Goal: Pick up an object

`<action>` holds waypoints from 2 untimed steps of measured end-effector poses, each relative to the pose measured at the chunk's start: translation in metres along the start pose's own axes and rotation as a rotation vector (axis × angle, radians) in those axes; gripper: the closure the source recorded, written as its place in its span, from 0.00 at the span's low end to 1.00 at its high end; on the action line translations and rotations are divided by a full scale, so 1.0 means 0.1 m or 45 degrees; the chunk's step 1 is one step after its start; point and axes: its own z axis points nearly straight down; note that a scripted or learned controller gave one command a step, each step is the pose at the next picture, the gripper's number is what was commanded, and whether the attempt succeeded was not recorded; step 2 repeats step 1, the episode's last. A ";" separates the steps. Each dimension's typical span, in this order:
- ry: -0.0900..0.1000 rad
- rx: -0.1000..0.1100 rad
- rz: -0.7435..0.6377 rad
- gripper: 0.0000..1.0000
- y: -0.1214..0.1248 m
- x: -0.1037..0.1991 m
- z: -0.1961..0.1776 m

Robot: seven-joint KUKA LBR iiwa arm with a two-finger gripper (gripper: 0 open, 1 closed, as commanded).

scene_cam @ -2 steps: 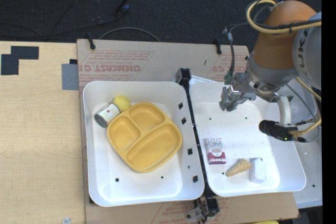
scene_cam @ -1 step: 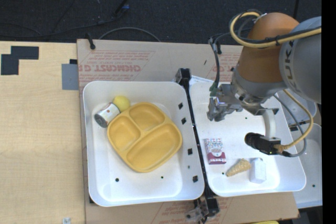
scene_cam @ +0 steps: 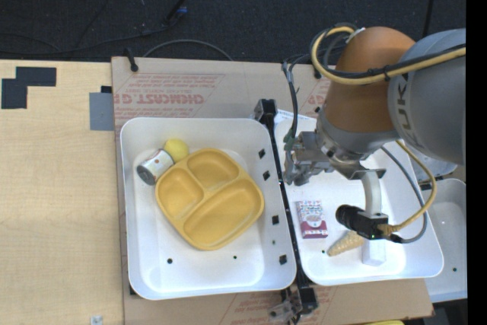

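Leftward, one yellow tray, one ball

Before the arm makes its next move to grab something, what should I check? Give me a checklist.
1. Gripper clear of the divider between bins: cannot tell.
2. Something already held: cannot tell.
3. Red-and-white packet lies flat, unobstructed in the right bin: ok.
4. Tan cone apart from the packet: ok.
5. Yellow ball and metal can free of the yellow plate: not ok, they crowd its rim.
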 end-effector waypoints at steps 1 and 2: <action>-0.002 0.001 0.000 1.00 -0.21 0.58 0.00; -0.002 0.001 0.000 1.00 -0.21 0.58 0.00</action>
